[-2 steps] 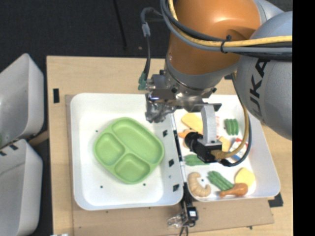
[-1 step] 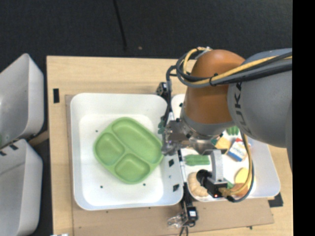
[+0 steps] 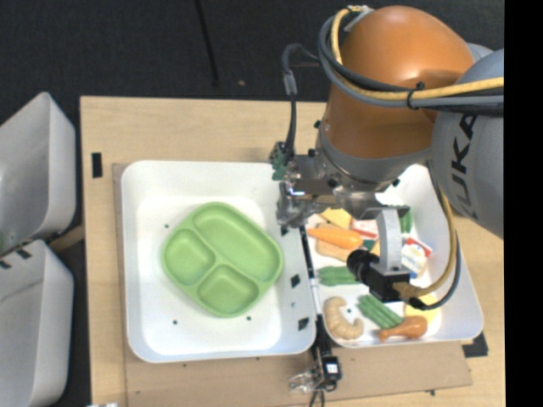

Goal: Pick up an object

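over the right bin (image 3: 465, 308), arm (image 3: 390, 75) points steeply down

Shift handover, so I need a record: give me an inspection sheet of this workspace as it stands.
Surface: wooden bench bearing a left bin and a right bin, both white.
Job's things: in the right bin, an orange carrot, a green pod, a beige curled piece; other toy food partly hidden.
Clutter: green divided plate in the left bin.
Grippers: end effector over the right bin's left side; state hidden under the wrist.
Cables: black cable running down to the end effector.
Surroundings: dark floor; white boxes at left.
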Tool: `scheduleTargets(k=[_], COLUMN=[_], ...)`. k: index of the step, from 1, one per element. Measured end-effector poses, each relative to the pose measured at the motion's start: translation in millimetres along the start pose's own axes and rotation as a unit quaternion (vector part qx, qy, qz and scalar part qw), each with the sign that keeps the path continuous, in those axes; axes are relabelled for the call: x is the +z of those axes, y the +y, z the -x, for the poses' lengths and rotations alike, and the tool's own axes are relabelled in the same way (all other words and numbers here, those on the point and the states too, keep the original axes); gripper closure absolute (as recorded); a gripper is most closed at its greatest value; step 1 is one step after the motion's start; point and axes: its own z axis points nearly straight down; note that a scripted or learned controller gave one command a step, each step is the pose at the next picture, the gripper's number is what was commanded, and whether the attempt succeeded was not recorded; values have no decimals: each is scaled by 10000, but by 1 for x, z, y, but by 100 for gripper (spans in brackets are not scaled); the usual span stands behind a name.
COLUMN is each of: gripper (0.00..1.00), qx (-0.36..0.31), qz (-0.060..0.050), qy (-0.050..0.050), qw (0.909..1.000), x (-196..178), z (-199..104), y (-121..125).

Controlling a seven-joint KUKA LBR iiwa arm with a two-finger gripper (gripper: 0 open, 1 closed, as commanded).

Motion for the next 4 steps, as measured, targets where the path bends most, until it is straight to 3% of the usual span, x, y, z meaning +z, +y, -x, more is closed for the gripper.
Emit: scheduleTargets(k=[2,3,4], gripper=[100,100,100], qx=[-59,58,0], qz=[-84,-141,23], qy=[-47,-32,2], qw=[9999,9999,10000], x=[-11,174,20], z=[3,58,25], y=[2,-7,1])
